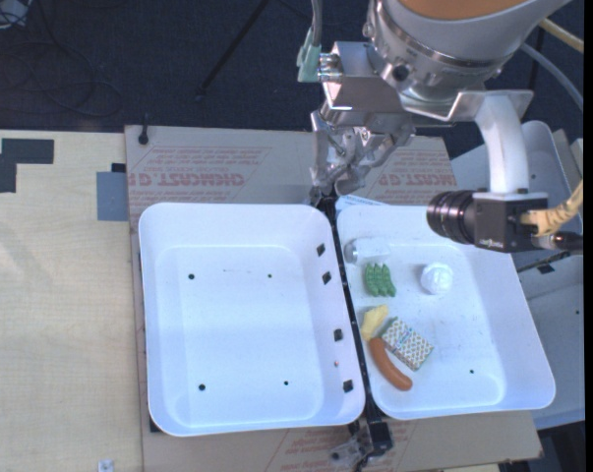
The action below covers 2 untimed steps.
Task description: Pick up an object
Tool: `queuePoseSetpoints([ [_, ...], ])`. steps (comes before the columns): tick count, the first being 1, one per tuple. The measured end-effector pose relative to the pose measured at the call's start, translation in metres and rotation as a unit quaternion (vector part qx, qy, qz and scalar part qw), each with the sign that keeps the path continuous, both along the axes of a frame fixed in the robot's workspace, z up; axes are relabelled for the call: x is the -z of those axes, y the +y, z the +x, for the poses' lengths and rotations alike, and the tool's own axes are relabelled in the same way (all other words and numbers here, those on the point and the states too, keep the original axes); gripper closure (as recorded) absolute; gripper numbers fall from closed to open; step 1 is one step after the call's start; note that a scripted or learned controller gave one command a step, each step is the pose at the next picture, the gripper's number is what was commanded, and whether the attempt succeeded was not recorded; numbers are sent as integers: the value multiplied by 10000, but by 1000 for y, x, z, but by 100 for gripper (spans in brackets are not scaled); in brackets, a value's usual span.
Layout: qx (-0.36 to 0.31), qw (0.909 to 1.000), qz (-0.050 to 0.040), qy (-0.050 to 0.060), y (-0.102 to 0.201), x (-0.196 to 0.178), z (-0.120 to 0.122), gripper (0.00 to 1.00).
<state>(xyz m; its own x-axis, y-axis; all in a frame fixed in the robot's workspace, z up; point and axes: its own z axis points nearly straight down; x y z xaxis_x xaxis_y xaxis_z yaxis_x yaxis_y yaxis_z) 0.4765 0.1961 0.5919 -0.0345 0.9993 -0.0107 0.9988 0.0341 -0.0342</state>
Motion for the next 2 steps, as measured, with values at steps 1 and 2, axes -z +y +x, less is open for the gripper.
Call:
queuePoseSetpoints([
  [1,-23,10000,-7,24,1,-9,0,100],
  [2,-43,10000,-14,50,1,-18,1,100],
])
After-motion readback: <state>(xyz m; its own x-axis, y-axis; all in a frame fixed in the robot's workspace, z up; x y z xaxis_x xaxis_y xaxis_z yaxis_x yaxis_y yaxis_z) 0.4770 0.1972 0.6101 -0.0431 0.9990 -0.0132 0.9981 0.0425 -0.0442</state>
